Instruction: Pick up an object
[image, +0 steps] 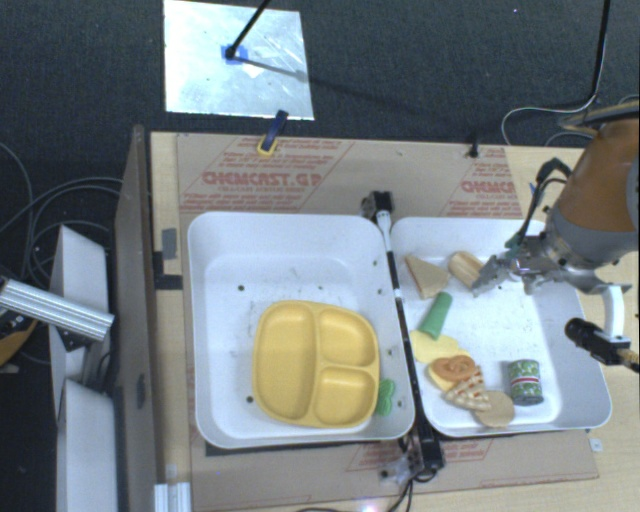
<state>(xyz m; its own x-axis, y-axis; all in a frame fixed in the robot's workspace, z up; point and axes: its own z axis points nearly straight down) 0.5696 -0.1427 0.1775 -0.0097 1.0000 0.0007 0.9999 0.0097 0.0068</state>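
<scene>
Hovering tool (505, 272) beside bin rim (500, 222)

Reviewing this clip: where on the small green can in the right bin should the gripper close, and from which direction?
The green can seems to stand upright near the right bin's front right corner, apart from the tan pieces to its left. Probably best to come straight down and close across its round sides near the middle; its top faces up and there is room on both flanks.
</scene>
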